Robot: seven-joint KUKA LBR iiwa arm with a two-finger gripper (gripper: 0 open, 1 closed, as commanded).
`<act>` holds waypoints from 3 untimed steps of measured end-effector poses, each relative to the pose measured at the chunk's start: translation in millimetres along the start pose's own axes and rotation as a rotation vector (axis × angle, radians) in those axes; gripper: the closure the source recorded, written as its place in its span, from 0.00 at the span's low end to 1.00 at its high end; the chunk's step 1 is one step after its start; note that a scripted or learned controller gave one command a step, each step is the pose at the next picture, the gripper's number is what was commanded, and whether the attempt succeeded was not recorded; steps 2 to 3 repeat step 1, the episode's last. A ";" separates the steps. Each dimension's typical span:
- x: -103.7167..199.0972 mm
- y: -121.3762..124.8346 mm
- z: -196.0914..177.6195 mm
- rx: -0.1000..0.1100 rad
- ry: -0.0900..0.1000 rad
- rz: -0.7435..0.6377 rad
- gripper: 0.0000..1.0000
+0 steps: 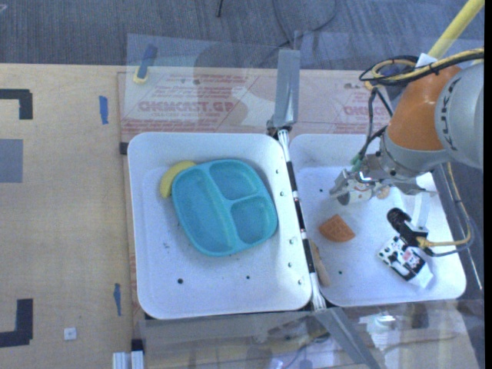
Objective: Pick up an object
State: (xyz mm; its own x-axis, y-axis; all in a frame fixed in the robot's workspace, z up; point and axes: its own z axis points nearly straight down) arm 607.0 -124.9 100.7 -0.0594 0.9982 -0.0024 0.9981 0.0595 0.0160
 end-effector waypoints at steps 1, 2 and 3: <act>54.7 62.5 -83.0 0.016 -0.001 0.213 1.00; 54.7 62.5 -83.0 0.016 -0.001 0.213 1.00; 54.7 62.5 -83.0 0.016 -0.001 0.213 1.00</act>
